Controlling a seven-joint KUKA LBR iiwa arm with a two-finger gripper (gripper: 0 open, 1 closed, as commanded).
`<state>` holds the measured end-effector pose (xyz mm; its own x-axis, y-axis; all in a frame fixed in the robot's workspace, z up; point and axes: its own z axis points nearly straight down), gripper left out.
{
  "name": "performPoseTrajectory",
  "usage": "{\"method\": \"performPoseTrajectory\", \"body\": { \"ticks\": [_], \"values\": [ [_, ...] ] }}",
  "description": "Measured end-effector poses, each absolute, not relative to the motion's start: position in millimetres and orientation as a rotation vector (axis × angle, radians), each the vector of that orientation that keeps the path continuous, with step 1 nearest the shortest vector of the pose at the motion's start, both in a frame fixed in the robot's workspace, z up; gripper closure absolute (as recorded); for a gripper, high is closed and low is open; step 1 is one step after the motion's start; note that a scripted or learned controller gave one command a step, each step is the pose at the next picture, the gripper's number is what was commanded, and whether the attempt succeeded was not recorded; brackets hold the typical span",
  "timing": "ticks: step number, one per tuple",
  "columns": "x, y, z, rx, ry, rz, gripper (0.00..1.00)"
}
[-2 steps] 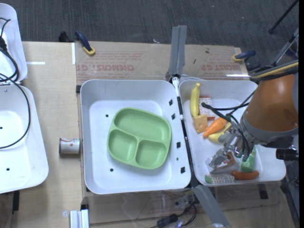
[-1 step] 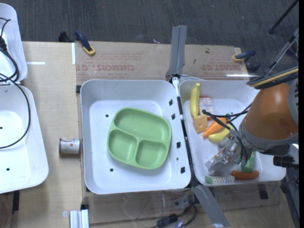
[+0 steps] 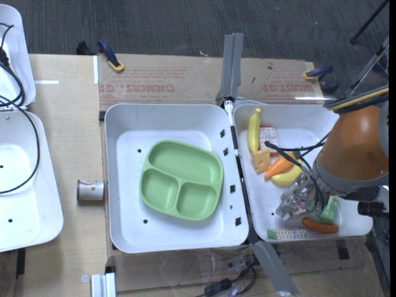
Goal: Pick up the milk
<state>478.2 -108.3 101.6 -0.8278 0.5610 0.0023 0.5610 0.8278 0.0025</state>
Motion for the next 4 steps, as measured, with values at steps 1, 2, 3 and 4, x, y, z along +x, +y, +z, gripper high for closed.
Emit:
{"method": "performPoseTrajectory", "body": {
  "ticks": [1,2,3,4],
  "values": [
    [478.3,-56.9,191.2,-1.657,-2.670,0.002,1.00],
    [478.2,-57.0,191.2,-1.657,-2.670,0.002,0.00],
    [486.4,-135.3,113.1,-1.708,-2.668,-0.018,0.00],
    [523.5,-171.7,108.1,-1.846,-2.579,-0.025,0.00]
  ]
}}
